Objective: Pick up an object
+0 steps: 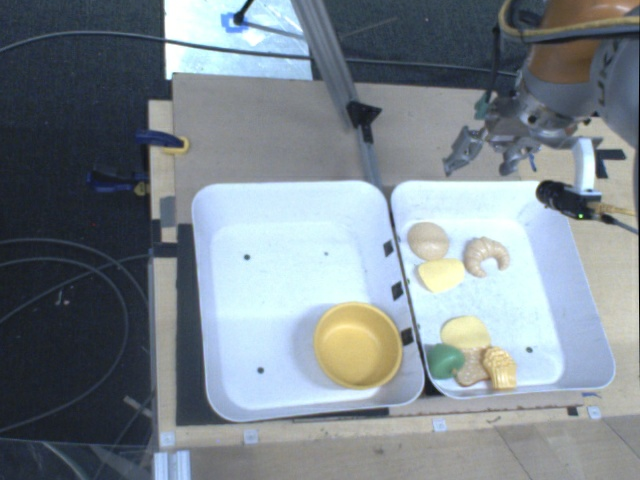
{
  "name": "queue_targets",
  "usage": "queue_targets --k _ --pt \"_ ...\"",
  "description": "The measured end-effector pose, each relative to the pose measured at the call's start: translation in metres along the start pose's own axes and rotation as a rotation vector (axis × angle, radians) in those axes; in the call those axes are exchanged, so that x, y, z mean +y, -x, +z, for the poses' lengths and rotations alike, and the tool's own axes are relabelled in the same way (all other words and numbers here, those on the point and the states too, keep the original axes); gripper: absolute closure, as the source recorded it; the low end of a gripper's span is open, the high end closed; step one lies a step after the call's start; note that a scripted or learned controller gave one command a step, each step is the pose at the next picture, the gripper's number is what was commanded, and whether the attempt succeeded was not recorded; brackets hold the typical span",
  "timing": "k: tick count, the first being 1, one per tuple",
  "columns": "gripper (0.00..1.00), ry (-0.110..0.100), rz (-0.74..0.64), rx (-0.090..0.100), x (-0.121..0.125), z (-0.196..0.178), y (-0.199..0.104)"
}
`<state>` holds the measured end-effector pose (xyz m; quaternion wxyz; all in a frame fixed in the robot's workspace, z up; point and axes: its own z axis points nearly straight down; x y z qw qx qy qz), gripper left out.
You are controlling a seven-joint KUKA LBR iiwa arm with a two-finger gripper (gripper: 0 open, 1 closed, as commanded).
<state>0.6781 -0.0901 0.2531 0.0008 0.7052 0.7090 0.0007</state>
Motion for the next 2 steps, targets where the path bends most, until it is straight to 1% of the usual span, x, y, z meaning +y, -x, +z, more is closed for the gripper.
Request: queue_targets --k 1,2 --pt "0.0 -0.003 0.004 -0.001 -0.004 0.042 0.001" --pt "0.0 -0.004 0.005 -0.001 -0.002 0.094 0.011"
